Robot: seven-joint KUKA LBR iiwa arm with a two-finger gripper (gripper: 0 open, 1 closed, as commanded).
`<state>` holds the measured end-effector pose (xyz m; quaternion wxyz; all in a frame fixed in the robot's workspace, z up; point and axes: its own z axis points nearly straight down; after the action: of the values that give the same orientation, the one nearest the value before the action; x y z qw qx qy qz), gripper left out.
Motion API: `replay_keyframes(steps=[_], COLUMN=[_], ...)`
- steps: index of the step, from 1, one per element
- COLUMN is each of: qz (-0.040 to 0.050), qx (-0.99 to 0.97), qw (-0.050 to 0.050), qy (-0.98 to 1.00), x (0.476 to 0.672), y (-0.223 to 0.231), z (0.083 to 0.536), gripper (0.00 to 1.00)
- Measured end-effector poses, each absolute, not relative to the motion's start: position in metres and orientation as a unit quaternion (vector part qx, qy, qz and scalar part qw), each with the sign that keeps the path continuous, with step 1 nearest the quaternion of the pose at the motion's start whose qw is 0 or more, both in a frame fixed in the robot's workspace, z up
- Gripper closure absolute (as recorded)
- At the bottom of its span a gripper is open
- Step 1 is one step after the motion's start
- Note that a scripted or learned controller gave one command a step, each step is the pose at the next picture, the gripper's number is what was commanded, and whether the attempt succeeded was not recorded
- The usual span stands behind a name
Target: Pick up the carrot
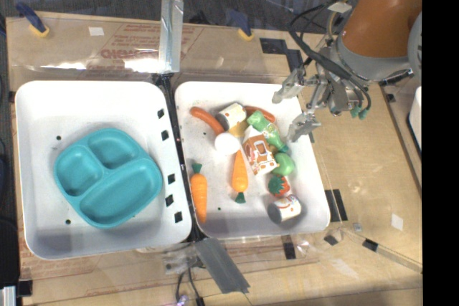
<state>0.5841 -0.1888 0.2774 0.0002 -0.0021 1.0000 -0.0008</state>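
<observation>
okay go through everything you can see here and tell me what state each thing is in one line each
pincer: open, holding nothing, above the right bin's far right edge
carrot by the left wall: lying flat, untouched
carrot in the middle: lying flat, among the toy foods
sausage: lying flat
teal divided plate: right side up in the left bin

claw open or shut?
Open. The claw hovers over the right bin's upper right corner, its fingers spread apart with nothing between them.
</observation>
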Motion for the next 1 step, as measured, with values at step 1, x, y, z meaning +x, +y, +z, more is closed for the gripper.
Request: replay_keyframes(steps=[1], qz=[0.0019], qx=[-0.045], qw=[-0.004], qy=[0.999], x=[0.5148], y=[-0.1296], z=[0.1706], gripper=[0.00])
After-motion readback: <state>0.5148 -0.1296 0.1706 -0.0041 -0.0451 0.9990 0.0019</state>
